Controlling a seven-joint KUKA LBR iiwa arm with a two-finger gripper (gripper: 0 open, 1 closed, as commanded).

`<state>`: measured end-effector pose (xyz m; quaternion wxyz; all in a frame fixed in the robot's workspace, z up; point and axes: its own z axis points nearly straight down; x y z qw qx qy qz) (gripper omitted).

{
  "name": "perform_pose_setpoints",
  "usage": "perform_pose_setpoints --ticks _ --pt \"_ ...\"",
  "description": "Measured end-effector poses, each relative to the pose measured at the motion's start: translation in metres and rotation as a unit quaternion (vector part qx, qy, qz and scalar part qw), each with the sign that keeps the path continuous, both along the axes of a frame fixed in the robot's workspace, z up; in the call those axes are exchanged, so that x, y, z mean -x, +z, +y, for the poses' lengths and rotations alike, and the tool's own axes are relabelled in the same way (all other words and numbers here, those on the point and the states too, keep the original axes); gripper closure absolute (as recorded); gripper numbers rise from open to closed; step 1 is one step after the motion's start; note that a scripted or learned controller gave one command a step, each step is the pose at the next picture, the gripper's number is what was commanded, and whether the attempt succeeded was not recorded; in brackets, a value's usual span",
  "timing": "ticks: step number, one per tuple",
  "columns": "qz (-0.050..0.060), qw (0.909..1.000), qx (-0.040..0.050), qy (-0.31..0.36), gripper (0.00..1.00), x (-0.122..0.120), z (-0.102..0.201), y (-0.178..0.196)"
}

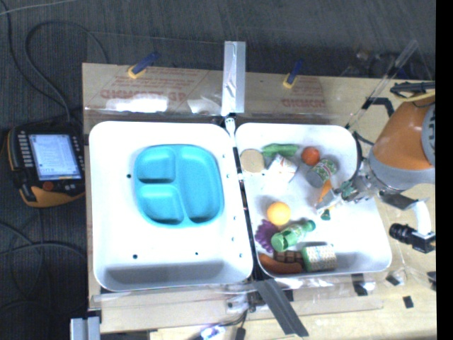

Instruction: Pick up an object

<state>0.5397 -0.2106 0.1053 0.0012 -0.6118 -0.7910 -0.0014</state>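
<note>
The right bin (368, 253) holds a heap of toy food. At the back lie a green vegetable (280, 149), a red tomato (311, 156) and a small can (323, 171). An orange ball (278, 212), purple grapes (265, 232), a green bottle (290, 235), a second can (318, 256) and a brown sausage (277, 263) lie toward the front. My gripper (335, 197) is low over the bin's right side, right beside a small carrot (323, 190). Whether it touches the carrot is unclear.
The left bin (113, 261) holds a blue divided plate (177, 184). A white piece (283, 170) and a beige disc (250, 161) lie at the back left of the right bin. The arm's orange band (402, 144) hangs over the right rim. A teach pendant (46, 163) rests left of the bench.
</note>
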Motion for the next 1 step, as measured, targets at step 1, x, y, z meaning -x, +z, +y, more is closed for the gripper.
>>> perform_pose_setpoints --ticks 1 --pt "0.000 0.9971 0.0029 -0.076 1.00 -0.0229 -0.0071 0.0919"
